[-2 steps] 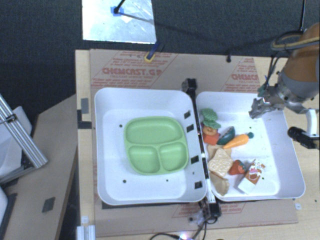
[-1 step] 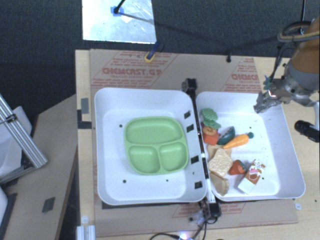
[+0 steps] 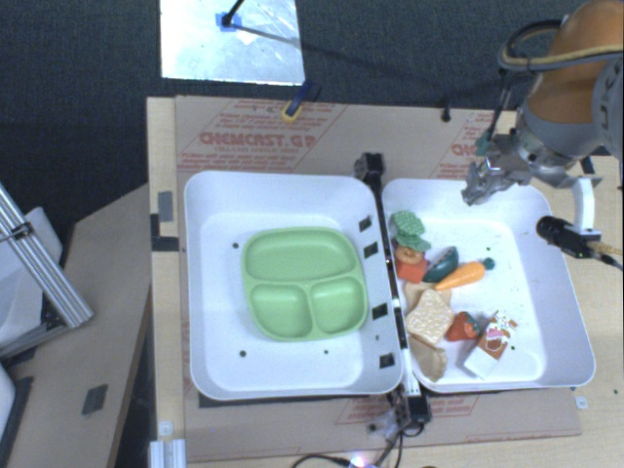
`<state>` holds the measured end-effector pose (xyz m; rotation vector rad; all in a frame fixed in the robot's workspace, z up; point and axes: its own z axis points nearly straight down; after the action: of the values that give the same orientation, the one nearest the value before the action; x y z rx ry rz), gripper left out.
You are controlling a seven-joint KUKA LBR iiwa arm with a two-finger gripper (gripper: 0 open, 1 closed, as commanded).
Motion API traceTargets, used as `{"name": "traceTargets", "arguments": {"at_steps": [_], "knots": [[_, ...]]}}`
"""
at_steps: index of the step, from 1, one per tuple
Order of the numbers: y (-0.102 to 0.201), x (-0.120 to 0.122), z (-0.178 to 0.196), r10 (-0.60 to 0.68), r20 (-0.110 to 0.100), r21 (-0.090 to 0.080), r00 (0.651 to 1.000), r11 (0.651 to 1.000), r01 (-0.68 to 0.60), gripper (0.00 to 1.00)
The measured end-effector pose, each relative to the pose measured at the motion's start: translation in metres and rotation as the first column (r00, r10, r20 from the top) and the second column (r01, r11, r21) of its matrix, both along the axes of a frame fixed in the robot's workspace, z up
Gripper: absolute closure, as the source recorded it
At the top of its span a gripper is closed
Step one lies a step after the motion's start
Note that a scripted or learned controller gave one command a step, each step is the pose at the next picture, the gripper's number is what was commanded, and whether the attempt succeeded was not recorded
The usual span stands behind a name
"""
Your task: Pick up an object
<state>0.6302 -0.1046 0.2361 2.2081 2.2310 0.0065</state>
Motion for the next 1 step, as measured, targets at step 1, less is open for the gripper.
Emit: {"name": "traceTargets", "arguments": {"at_steps": [1], "knots": [[0.0572, 0.0132, 0.0034, -0.001, 0.000, 0.000, 1.000, 1.000, 0.001, 1.00]]}}
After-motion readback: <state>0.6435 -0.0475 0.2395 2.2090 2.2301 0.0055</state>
